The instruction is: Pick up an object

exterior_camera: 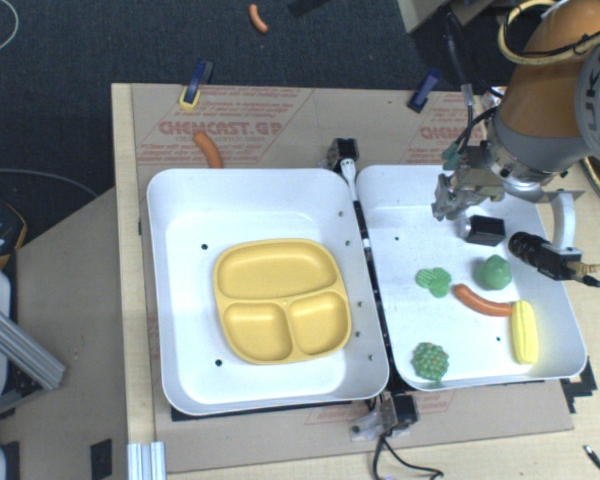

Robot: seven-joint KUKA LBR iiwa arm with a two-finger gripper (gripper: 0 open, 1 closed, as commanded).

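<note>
I had the gripper (458, 200) up near the back of the right bin (400, 193), over a bare white patch. I could not tell if it was open or shut, and I saw nothing held in it. The toys lay well apart from it, toward the front, I think so each could be grabbed alone. There was a bumpy green leaf (434, 281), a round green lump (496, 272), a smooth orange hot dog (482, 302), a yellow corn cob (524, 332) with rows, and a knobbly broccoli (430, 360). The left bin (180, 268) held a shiny yellow plastic tray (280, 298) with three dips, lying flat.
</note>
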